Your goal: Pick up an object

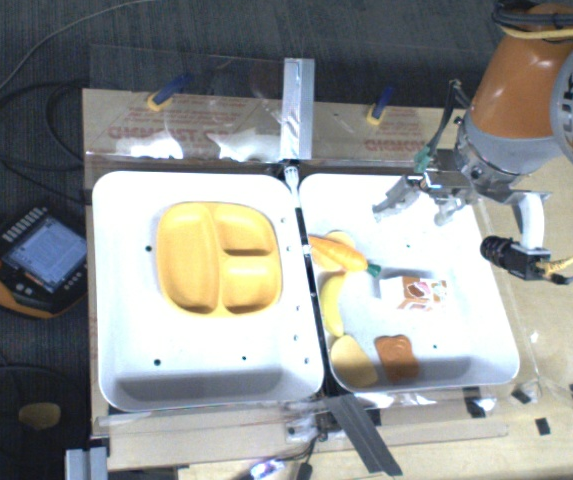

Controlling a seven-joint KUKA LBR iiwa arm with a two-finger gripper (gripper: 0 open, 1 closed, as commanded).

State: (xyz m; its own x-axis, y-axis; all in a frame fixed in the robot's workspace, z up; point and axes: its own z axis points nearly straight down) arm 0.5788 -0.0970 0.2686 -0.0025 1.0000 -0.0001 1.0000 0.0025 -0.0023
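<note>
A KUKA arm's claw [419,200] hovers spread and holding nothing over the far side of the right bin [486,298], above bare white floor. The pickable things lie nearer the camera: an orange carrot-like toy [334,253] against the divider, a pale banana-shaped piece [332,303] just beside it, a small card with a printed picture [423,293] lying flat mid-bin, and a brown block [395,356] beside a yellowish round piece [351,360] at the near wall. The left bin [126,268] carries a yellow compartment tray [218,256].

A clean grasp would likely favour the brown block, which stands proud and slightly apart; the card lies too flat, and the carrot crowds the wall. The claw should descend straight, fingers straddling the block's narrow sides.

Red lettering on the taped sheet [146,128] behind the bins is too faint to read; the card's print is likewise illegible.
</note>
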